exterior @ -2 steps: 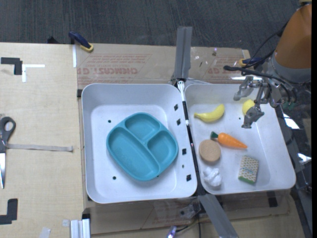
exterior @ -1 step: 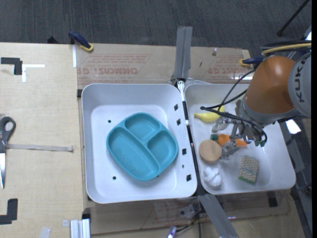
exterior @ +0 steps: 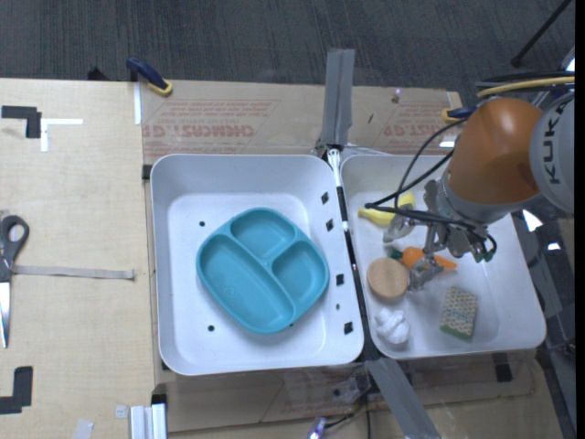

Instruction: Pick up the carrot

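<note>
The carrot [exterior: 431, 261] is a small orange piece lying in the right bin [exterior: 512, 332], near its middle. My gripper [exterior: 413, 254] hangs low over it, under the orange wrist band, and part of the carrot is hidden beneath it. The gripper looks open, with one finger [exterior: 399, 232] on the far side of the carrot's left end and the other finger [exterior: 419, 276] on the near side. The carrot rests on the bin floor.
The right bin also holds a yellow banana [exterior: 377, 214] at the back left, a tan round disc [exterior: 388, 279] just left of the carrot, a white lump [exterior: 393, 326] in front and a speckled sponge [exterior: 459, 313]. A blue divided plate [exterior: 262, 270] lies in the left bin [exterior: 174, 273].
</note>
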Controlling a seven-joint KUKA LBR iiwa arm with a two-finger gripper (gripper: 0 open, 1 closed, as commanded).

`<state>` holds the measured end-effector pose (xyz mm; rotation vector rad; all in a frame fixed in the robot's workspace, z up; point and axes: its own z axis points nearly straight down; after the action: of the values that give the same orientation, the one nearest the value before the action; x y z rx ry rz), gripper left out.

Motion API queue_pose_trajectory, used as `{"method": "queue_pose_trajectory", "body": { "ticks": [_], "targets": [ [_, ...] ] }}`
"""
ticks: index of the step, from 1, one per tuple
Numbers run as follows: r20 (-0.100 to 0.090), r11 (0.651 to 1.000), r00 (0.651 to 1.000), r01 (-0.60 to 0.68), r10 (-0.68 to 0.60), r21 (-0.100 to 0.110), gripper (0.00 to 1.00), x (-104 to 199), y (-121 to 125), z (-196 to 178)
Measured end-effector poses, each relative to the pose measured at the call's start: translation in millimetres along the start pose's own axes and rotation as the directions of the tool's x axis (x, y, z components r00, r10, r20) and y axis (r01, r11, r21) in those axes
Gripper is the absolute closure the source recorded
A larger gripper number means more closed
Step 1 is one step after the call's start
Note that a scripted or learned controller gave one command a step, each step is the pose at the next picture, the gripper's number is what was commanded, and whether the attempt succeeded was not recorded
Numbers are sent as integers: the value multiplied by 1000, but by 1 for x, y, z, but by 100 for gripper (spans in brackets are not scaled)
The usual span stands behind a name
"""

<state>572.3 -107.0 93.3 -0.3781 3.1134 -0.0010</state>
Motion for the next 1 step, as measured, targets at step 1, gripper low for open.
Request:
{"method": "queue_pose_trajectory", "body": {
  "ticks": [1],
  "targets": [
    [0,999,999,44,-44,0,0,-15,7,0]
  ]
}}
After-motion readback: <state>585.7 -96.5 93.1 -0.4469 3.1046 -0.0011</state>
